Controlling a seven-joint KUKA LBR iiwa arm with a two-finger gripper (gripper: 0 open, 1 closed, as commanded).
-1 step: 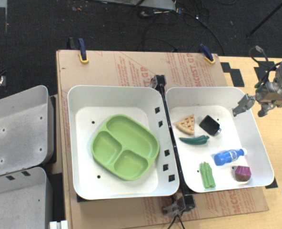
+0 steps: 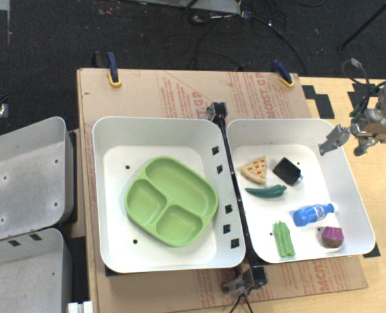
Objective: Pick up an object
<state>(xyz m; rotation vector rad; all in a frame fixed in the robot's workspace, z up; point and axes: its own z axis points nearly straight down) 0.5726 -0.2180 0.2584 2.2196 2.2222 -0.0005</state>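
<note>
Nothing had yet been lifted, so the whole pick was left to do, as far as the view showed. Nearest in the right-hand shallow white bin (image 2: 359, 194) lay a small purple lumpy toy (image 2: 332, 237) at the near right corner, with a green ridged stalk-like toy (image 2: 283, 238) to its left. Just beyond them rested a small blue plastic bottle (image 2: 312, 214) lying on its side. Farther in sat a dark green pepper-shaped toy (image 2: 267, 191), and beyond it a tan pizza-slice toy (image 2: 254, 169) beside a small black block (image 2: 287, 171); all six lay loose on the bin floor, apart from one another or nearly so. In the left-hand white bin (image 2: 105, 175) a light green divided plastic tray (image 2: 171, 201) lay flat, well apart from the small objects. Farther right, the two-finger gripper (image 2: 347, 142) hung over the far right rim of the right bin, its fingers spread and nothing between them, well apart from every candidate. By my reading, the arm had to choose an object, descend over it, close and raise it; the black block and the bottle lay nearest its reach.
</note>
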